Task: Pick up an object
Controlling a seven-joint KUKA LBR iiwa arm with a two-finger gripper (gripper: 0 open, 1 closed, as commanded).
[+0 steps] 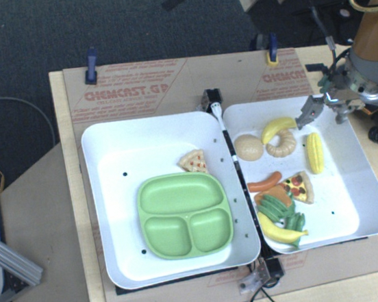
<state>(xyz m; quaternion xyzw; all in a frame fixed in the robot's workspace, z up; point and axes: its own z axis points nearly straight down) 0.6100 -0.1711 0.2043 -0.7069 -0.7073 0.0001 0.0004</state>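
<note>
Claw (306, 113) above food-filled right bin (358, 180)

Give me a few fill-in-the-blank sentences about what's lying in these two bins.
1. The green divided tray lies in the ____ bin.
2. Beside that tray's upper right corner lies a slice of ____.
3. The corn cob lies in the ____ bin.
4. The tray has ____ compartments.

Missing words: left; pizza; right; three
</note>
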